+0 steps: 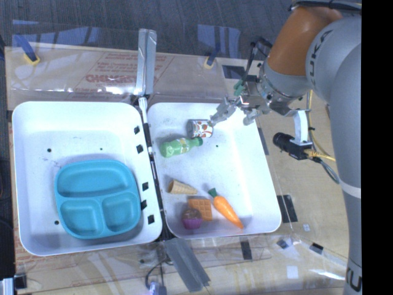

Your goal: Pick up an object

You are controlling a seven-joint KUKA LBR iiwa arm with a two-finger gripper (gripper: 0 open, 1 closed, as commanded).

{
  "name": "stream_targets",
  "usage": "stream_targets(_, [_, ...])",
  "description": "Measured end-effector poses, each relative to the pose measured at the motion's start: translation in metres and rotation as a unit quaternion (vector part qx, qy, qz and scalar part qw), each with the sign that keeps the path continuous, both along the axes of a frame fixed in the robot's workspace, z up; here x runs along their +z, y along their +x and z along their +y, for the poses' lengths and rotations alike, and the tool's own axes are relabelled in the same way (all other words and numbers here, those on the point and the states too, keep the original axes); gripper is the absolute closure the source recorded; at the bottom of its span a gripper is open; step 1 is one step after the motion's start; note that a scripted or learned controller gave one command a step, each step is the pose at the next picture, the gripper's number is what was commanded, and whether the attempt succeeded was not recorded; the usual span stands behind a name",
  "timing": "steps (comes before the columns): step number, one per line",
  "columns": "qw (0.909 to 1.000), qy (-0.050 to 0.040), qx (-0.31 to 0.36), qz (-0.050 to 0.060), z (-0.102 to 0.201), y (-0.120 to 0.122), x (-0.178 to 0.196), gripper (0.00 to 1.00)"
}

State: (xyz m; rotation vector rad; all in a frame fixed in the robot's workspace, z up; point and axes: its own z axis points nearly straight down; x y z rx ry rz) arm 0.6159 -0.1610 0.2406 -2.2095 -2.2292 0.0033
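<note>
Small can [200,128] lies in the right bin [261,183] on a taped tan bench [307,189]; the gripper [226,110] beside it seems parted, holding nothing.

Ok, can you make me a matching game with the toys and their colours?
Things:
1. carrot
2. bottle
3. divided tray
4. waffle

Colours:
A. blue
B. orange with a green top
C. tan
D. green

Pairs: 1-B, 2-D, 3-A, 4-C
</note>
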Motion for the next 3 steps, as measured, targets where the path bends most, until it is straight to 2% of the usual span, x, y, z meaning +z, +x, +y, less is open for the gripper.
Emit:
stream_targets(1, [0.9992,-0.0012,0.041,-0.005,-0.003,0.015,-0.135,0.0])
stream_targets(2, [0.9991,-0.0007,0.043,-0.003,-0.002,0.015,-0.126,1.0])
stream_targets(3, [1.0,-0.0001,0.002,-0.001,0.081,0.034,-0.048,1.0])
